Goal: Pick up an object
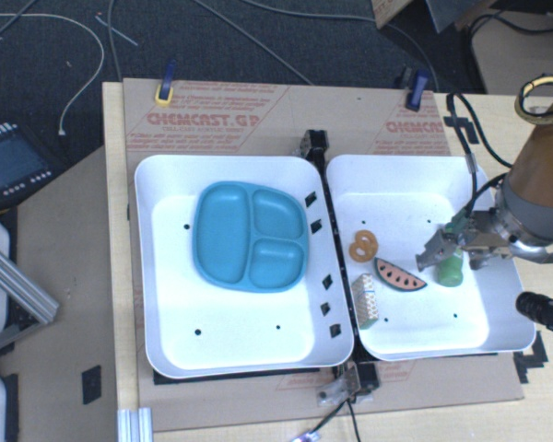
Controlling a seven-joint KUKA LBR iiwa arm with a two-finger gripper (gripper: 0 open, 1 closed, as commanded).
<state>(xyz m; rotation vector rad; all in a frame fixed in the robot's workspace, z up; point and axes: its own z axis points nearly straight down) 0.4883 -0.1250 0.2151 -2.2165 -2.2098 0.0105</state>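
Bins [166, 320]: smooth glossy white plastic. Divided tray [249, 238], left of gripper [453, 247]: matt blue plastic. Bench board [212, 109]: rough brown cardboard, printed red. Clamps [166, 88]: blue plastic.

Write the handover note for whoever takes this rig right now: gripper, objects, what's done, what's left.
Gripper: low in the right bin, right over a green object; grasp not confirmed.
Right bin also holds a watermelon slice toy beside the green object, a pretzel and a silvery wrapped item near the divider.
Left bin holds a blue divided plate.
Done: arm positioned at the green object.
Left: secure a grip and lift; nothing is visibly raised yet.
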